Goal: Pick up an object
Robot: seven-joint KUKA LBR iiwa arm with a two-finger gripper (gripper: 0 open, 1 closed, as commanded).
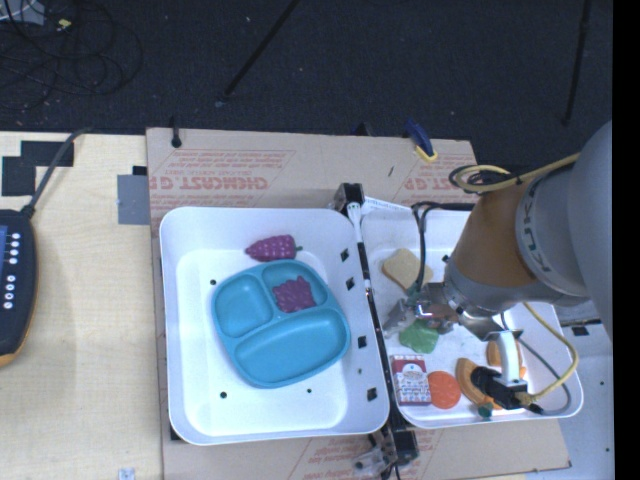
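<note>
Just gripper (412, 313) above green object (419, 339) (right bin (560, 408)).

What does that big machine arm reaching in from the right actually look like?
The arm is a thick, rounded grey tube with a wide orange band near its end. Thin yellow and black cables loop around it. At its tip sits a small metal pincer.

Cardboard sheet (300, 168): you see it spread beneath the pincer (415, 313).
Black handset (12, 283): well apart from your pincer, far view-left.
Blue clip (421, 140): above your pincer in view.
</note>
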